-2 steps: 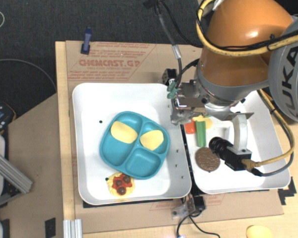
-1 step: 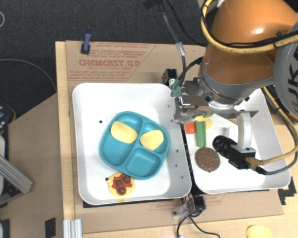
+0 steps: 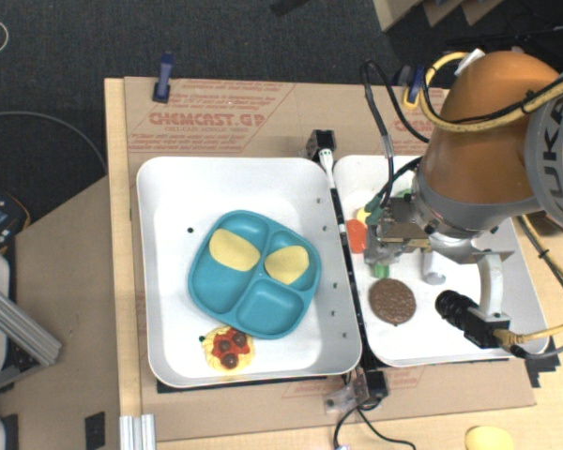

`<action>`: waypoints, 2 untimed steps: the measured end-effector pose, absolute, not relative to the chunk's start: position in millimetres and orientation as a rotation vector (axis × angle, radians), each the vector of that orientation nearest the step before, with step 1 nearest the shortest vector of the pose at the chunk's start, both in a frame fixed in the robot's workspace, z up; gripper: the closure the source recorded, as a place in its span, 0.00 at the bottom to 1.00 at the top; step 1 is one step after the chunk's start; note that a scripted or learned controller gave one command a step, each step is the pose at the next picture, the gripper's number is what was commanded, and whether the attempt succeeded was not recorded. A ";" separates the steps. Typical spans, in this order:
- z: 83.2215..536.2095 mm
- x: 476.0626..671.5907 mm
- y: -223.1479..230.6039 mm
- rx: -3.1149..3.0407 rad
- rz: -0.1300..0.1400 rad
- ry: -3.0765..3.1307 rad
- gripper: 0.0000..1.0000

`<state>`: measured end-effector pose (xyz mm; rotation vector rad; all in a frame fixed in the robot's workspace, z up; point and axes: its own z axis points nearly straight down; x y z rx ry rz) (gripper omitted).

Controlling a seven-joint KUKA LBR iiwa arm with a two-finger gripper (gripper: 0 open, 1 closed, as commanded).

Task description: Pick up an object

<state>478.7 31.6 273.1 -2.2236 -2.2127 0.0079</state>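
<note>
— What's the biggest thing you see from where you stand?

— The arm (image 3: 493,148). Its grey and orange bulk hangs over the right bin (image 3: 507,350) and hides most of what lies under it. Left of it is the left bin (image 3: 159,251), and in that a blue divided plate (image 3: 251,275) carrying two yellow pieces (image 3: 258,256).

— And the pincer?

— The pincer (image 3: 387,242) sits low at the right bin's left side, just beside the wall the two bins share. Whether its tips are apart or together I cannot tell; the wrist covers them.

— What is there to pick?

— An orange piece (image 3: 357,235) is right against the pincer's left, a small green bit (image 3: 380,270) just below it, and a brown round disc (image 3: 392,301) a little further below. Well off to the left, beyond the plate, lies a small pizza-like toy (image 3: 227,347).

— So which step is this?

— My guess is that it is down at the grasp, reaching for the orange or green thing. Nothing is visibly between the tips, so I would not call anything caught. Next it needs a firm close and a straight lift clear of the bin wall.

— Any writing?

— Red print on the cardboard (image 3: 216,111) behind the bins reads something like "CHEMCAST"; the smaller lines are too fine. On the arm's right edge, part of the letters "UK" shows.
</note>
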 end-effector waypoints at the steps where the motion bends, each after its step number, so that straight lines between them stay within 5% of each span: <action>1: 418.6 480.5 74.1 -2.220 -0.025 -2.236 1.00; 2: 420.7 480.1 71.8 -2.223 -0.004 -2.225 1.00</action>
